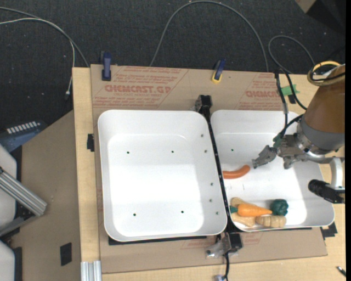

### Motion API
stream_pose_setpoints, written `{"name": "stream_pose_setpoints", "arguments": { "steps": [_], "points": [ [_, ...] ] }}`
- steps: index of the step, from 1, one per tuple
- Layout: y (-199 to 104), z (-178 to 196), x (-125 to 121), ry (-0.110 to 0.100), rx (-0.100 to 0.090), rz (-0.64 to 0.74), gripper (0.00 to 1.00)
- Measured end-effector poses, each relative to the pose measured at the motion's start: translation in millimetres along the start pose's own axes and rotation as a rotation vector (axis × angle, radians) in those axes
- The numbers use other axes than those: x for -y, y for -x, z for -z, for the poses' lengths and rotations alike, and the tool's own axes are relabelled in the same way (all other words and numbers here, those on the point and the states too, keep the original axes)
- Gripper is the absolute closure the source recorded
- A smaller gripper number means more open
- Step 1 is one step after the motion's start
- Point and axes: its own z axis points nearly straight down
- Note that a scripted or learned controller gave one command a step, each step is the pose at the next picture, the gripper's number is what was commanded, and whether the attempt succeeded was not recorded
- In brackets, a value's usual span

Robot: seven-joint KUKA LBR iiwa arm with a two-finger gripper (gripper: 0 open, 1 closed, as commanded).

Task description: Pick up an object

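Cardboard-topped bench (164, 88), dark carpet (44, 66) behind

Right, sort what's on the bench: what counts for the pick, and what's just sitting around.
For the pick:
gripper
orange sausage-shaped piece
toy carrot
green piece
tan piece
right bin

Just lying about:
left bin
blue clamp
yellow clamp
cables

Robot arm (323, 118) showing its orange band

Grey metal is gleaming below it; dark fingers (262, 156) are tapering thin.
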Motion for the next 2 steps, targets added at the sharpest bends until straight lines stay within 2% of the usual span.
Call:
{"name": "stream_pose_setpoints", "arguments": {
  "steps": [1, 2],
  "points": [
    [-10.2, -80.0, -14.8, -0.006, -0.003, 0.006, 0.0],
    [17.7, 12.0, 12.2, 0.002, 0.0, 0.003, 0.0]
  ]
}}
